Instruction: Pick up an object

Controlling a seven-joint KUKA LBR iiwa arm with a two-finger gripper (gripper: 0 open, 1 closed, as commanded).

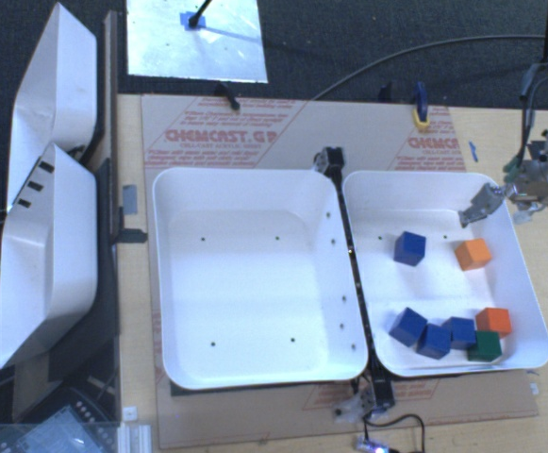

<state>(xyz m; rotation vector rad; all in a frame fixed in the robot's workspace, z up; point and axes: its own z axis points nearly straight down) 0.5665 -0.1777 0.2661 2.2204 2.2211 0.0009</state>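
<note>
The right bin (528,281) holds several cubes. A blue cube (408,247) and an orange cube (473,253) lie apart in its middle. Along the front wall sit three blue cubes (434,333), a red-orange cube (493,321) and a green cube (485,346), packed close together. My gripper (502,206) hangs over the bin's far right corner, just behind the orange cube. It is open with nothing between its fingers, and one fingertip (474,209) points down and left toward the bin floor.
The left bin (174,281) stands beside the right one, split from it by a dark rail (351,272). Spare white bins (47,206) lean at the far left. Cables (424,55) run behind the bench, and a yellow clip (422,116) sits at the board's back edge.
</note>
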